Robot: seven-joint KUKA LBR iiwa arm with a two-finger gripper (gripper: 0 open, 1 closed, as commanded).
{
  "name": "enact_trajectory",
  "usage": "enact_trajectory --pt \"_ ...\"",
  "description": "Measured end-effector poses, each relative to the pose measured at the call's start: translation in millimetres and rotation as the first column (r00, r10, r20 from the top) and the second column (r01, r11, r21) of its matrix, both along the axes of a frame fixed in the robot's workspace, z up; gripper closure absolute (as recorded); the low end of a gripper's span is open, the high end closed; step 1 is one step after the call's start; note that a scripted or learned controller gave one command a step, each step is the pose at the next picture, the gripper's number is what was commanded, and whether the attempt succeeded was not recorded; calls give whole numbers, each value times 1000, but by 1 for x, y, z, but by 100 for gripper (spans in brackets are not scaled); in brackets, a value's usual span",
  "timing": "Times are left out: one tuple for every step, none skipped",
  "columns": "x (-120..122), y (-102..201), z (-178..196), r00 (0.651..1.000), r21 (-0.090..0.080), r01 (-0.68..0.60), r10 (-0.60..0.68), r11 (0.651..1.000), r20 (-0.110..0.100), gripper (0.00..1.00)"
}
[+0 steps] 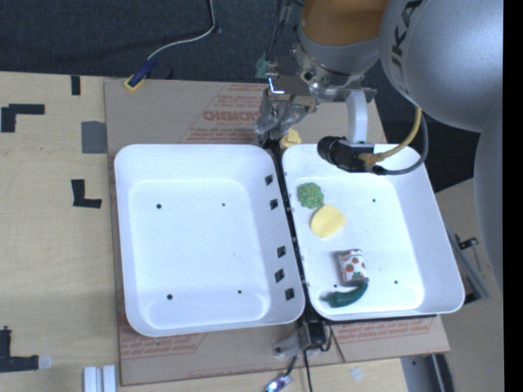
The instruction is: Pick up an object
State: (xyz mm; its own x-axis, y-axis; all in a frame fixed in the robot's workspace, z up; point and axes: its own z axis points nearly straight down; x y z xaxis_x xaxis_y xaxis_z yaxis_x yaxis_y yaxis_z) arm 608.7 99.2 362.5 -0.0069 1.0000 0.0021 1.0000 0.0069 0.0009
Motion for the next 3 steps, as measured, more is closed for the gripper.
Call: enact_trajectory --pt "-28 50 34 1000 0 -1 1 1000 0 100" --pt "-77 82 92 1000 2 -1 1 1000 3 100" --pt "-127 112 174 1000 3 -1 1 1000 6 100"
